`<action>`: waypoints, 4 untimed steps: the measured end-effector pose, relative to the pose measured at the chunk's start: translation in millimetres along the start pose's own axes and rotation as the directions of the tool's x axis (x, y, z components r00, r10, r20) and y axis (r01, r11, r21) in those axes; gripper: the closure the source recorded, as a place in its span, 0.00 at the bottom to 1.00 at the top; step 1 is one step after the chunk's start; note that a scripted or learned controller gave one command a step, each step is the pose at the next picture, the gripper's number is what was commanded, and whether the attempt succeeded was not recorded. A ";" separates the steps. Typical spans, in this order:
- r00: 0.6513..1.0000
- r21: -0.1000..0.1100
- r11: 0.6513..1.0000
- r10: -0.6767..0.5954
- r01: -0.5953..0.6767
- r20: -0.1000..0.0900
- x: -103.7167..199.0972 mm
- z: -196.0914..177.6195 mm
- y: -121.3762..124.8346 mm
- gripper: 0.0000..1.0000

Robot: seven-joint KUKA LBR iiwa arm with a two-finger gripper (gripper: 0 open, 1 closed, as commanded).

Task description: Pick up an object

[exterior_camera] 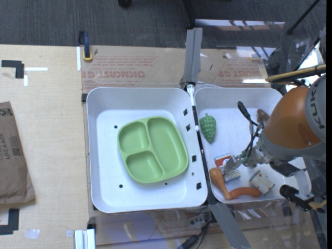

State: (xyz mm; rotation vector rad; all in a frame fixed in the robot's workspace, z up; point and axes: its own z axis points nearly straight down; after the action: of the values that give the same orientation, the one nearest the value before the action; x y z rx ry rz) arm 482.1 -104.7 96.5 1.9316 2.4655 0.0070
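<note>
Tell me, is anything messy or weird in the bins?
Nothing looks spilled or broken. The green divided plate sits crooked in the left bin, turned at a slant to its walls. The right bin holds a loose jumble near the gripper.

Reaching in from the right, grey arm (316, 118) with orange band (291, 121) bent downward over the right side, wrist angled toward lower left, gripper (234, 165) lowered at its end, tip pointing left.
</note>
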 end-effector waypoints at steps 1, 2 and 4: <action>1.000 -0.002 1.000 0.003 -0.003 0.000 -0.1 -8.9 1.1 1.00; 1.000 -0.001 1.000 0.002 -0.002 -0.001 -0.1 -8.9 1.1 0.00; 1.000 -0.002 1.000 0.006 -0.006 0.000 -1.4 -17.5 1.5 0.00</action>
State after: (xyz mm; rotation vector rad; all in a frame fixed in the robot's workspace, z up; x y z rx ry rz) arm 483.7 -105.7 114.0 1.9381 2.4590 0.0091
